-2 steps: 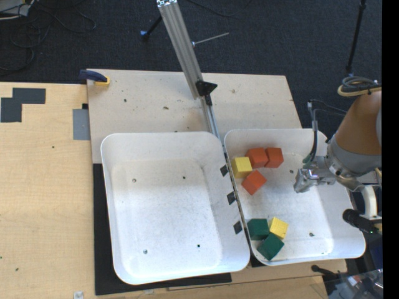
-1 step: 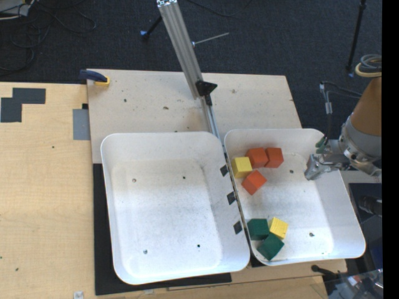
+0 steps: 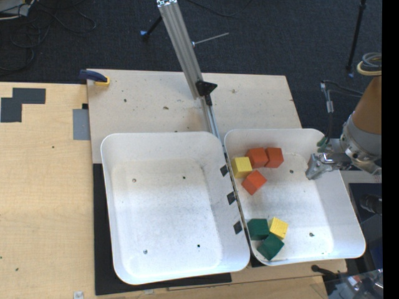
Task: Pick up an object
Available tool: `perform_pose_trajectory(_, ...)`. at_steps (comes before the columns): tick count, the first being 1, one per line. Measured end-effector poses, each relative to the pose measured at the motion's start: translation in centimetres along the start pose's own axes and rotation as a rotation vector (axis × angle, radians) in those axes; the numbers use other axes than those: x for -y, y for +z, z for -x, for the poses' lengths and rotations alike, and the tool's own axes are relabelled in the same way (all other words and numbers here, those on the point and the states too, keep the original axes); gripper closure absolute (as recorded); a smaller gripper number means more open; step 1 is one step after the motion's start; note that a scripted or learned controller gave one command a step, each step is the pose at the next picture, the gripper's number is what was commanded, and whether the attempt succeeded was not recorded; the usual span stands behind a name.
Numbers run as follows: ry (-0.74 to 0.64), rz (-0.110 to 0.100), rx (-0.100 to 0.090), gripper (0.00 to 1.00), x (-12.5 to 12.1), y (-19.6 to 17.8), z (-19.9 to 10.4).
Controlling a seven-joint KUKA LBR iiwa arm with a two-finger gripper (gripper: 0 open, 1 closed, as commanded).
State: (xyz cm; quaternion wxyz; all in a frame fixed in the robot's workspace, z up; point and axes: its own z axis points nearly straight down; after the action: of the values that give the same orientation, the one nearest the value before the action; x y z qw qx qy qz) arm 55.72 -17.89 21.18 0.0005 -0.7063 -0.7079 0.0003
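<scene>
Left bin (image 3: 162, 254) — white. Right bin (image 3: 336, 229): yellow block (image 3: 242, 165), orange blocks (image 3: 257, 157) — cubes, no long axis; green blocks (image 3: 258, 228) lower. Gripper (image 3: 313, 166) at right rim, nothing between visible fingers. Plywood bench (image 3: 143, 98), dark carpet.

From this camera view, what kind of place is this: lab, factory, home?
Most likely a robotics lab test bench. Two white bins sit on a plywood bench, coloured blocks serve as pick targets in the right bin, and loose cables trail over dark carpet beyond.
</scene>
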Motion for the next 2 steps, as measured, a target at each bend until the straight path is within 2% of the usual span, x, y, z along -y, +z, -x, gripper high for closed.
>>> perform_pose_trajectory(1,-0.002,-0.003,-0.003,1.00,-1.2,0.9,-5.2)
perform_pose_trajectory(2,-0.003,0.000,-0.003,1.00,-2.4,-0.4,-10.9)
